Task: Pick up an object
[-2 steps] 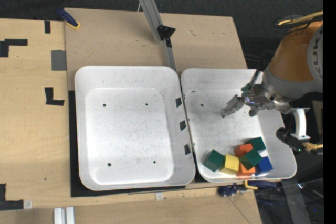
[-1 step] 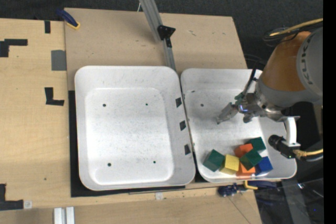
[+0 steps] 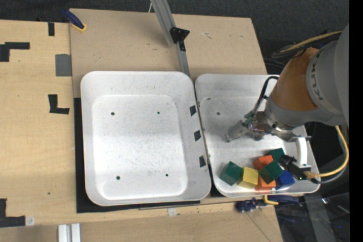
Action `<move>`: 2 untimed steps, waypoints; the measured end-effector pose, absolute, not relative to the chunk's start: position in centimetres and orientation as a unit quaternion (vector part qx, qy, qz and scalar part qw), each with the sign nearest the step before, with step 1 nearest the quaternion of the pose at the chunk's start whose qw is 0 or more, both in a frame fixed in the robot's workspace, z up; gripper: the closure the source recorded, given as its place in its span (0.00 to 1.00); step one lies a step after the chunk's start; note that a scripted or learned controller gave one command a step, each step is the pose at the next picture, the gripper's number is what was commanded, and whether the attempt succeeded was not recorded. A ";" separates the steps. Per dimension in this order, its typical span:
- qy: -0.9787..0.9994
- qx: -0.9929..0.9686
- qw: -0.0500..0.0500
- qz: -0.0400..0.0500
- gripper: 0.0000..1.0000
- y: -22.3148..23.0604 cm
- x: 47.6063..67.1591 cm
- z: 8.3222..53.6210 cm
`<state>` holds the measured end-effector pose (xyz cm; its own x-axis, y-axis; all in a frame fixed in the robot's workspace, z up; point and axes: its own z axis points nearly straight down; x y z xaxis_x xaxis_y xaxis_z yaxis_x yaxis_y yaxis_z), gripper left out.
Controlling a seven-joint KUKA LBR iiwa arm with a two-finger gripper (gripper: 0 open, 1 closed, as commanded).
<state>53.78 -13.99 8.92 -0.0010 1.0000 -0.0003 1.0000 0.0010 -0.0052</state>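
1. Two shallow white bins sit side by side on my surface: the left bin (image 3: 139, 136) and the right bin (image 3: 227, 96). The arm (image 3: 309, 85) reaches in from the right over the right one.

2. My pincer (image 3: 237, 132) hangs low over the middle of the right bin, its grey tip pointing left. I see nothing between its tips, so I judge it empty-handed; whether it is wide or narrow I cannot tell from this slant.

3. What I could pick lies in the near right corner of the right bin, a tight cluster of small blocks, near the pincer but apart from it.

4. My count of the cluster: one dark green block (image 3: 230, 172), one yellow block (image 3: 248, 177), one orange block (image 3: 263, 162), a second green block (image 3: 272, 169), one blue block (image 3: 285, 179). A further orange piece may sit under the second green one; I cannot be sure.

5. To do this step well, I would go for the dark green block: it stands at the left edge of the heap with open floor beside it, so the tips should find room on both sides.

6. I would come straight down, centred, and stay off the yellow neighbour touching it.
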 end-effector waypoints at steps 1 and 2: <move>-0.708 -0.706 0.002 0.001 1.00 -13.9 53.9 10.2; -0.707 -0.707 -0.001 -0.001 1.00 -14.1 53.5 14.5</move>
